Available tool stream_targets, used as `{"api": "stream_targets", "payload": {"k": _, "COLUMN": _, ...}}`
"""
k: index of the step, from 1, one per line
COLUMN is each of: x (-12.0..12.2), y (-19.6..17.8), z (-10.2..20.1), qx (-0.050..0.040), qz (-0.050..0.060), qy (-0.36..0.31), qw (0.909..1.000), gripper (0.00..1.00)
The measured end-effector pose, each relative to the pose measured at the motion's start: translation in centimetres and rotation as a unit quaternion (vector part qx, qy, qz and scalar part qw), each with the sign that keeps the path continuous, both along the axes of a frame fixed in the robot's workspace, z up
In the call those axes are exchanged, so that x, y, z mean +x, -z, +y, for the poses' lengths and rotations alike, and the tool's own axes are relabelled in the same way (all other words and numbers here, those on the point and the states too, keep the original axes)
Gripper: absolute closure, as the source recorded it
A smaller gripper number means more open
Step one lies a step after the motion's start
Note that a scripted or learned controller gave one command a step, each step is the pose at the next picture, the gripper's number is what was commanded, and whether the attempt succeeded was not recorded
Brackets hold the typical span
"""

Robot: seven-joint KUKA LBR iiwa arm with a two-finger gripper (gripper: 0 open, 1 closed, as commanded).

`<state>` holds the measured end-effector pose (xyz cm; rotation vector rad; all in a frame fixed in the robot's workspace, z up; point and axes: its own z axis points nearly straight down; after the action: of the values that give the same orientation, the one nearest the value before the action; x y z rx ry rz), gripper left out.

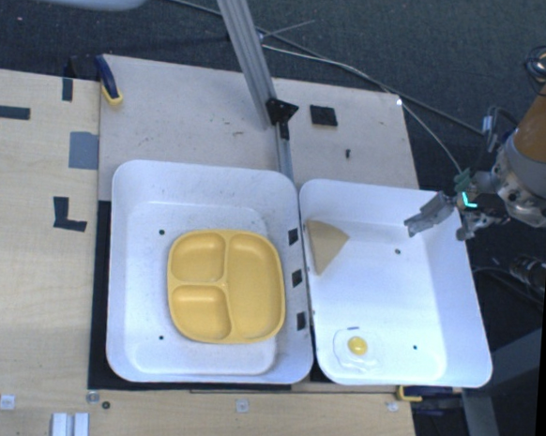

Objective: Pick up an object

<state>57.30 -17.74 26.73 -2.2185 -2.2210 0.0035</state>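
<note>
The gripper (443, 214) hangs over the right bin's upper right rim, fingers spread, nothing between them. No writing is legible anywhere. The pale wooden surface (17, 239) bears both bins. The left white bin (129, 248) holds a yellow three-compartment plastic plate (225, 286). The right white bin (454, 311) holds a tan wedge-shaped piece (325, 245) against its left wall and a small fried-egg toy (356, 348) near its front edge, with bare floor between.

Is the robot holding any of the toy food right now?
No, nothing is held. The end effector hangs above the right bin's far edge, away from the fried egg.
</note>
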Motion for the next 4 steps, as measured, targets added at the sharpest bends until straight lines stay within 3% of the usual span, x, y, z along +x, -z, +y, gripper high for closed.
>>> {"api": "stream_targets", "payload": {"k": 1, "x": 0.0, "y": -0.1, "z": 0.0, "qx": -0.0003, "qz": -0.001, "qy": 0.000, "qw": 1.0000, "gripper": 0.00}}
{"api": "stream_targets", "payload": {"k": 2, "x": -0.6, "y": 6.2, "z": 0.1, "qx": 0.0000, "qz": 0.001, "qy": 0.000, "qw": 1.0000, "gripper": 0.00}}
{"api": "stream_targets", "payload": {"k": 4, "x": 0.5, "y": 16.4, "z": -0.7, "qx": -0.0002, "qz": 0.001, "qy": 0.000, "qw": 1.0000, "gripper": 0.00}}
